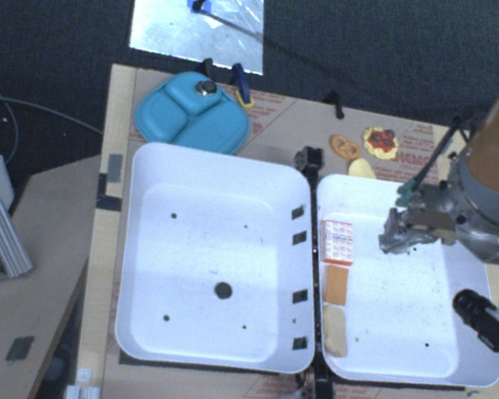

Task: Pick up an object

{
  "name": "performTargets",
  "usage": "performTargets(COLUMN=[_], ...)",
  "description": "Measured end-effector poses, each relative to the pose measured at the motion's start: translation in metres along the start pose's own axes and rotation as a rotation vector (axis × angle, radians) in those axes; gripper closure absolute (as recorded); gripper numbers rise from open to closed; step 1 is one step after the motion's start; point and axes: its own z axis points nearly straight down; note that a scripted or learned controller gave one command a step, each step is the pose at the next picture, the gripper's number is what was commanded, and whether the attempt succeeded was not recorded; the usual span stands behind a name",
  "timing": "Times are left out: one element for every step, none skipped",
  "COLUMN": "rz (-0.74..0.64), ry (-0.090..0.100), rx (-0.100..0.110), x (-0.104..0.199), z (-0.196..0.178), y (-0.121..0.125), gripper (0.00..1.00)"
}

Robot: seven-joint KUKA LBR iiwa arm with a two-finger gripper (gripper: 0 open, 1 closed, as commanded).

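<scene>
My gripper [396, 240] hangs over the right bin [414, 344], in its upper middle part, pointing down. Along that bin's left wall lie three things in a row: a white packet with red print [337, 241], an orange flat piece [336, 284] and a tan oblong piece [335, 330]. The gripper is to the right of the white packet, a short gap apart. Nothing shows between its tips.
The left bin [162, 227] holds a small dark round thing [223, 290]. Behind the bins lie a blue divided tray [194, 113], a pretzel-like toy [344, 147], a small pizza toy [381, 142] and a pale yellow piece [362, 169]. A black part [483, 318] juts in at the right.
</scene>
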Motion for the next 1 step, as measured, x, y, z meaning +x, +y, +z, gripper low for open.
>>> performTargets(rz=[-0.014], ry=[0.004], rx=[-0.001], x=[0.0540], z=[-0.0085], y=[-0.0004], gripper=[1.00])
